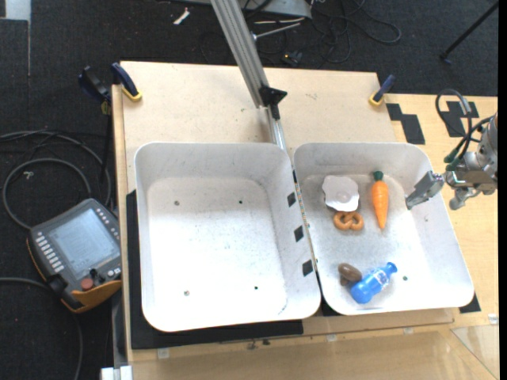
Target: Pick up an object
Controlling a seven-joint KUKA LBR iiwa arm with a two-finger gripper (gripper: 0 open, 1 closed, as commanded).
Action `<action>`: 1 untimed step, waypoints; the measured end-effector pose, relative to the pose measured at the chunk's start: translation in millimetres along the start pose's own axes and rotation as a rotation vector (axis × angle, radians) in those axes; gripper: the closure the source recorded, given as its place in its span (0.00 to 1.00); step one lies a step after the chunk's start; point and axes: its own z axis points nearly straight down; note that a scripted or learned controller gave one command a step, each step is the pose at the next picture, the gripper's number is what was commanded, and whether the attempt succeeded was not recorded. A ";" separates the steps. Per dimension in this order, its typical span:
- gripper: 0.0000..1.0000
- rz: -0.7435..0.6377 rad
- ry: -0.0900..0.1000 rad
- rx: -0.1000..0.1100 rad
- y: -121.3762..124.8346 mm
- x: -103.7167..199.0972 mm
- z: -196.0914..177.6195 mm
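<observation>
Gripper (444, 191): hanging at the right bin's (444, 283) 3 o'clock rim, fingers spread apart, gripping nothing. Carrot (380, 202): lying nearest, toward 9 o'clock of the gripper, long axis running 12 to 6, green top pointing at 12. Also sitting in that bin: white shell-like piece (341, 191), pretzel (348, 222), brown lump (348, 273), blue bottle (372, 283) toward 7 o'clock.
</observation>
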 end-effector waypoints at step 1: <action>0.00 0.001 -0.001 -0.004 0.7 0.1 -2.1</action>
